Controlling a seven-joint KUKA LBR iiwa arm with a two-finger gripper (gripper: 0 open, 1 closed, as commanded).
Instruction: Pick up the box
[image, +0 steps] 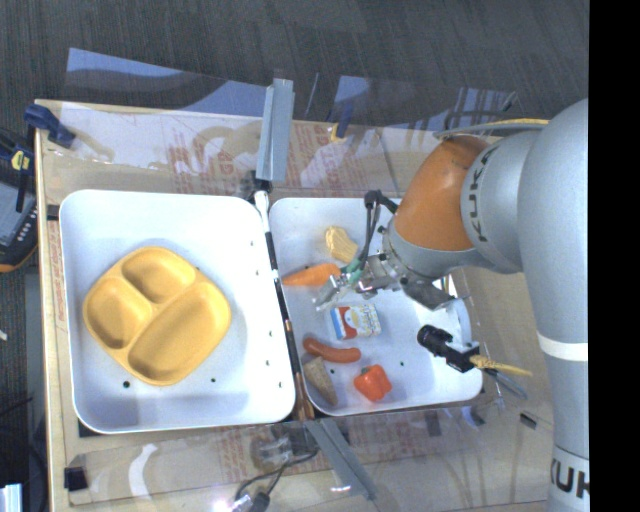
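End effector, finger state indiscernible, hovered just above the box; the crowding carrot and sausage risked a mis-grasp.

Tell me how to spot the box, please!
Look in the right bin, the one the grey arm reaches into. Near its middle, just below the end effector, lies the box. It is small, flat and white with red and blue printing, unlike the carrot and sausage beside it.
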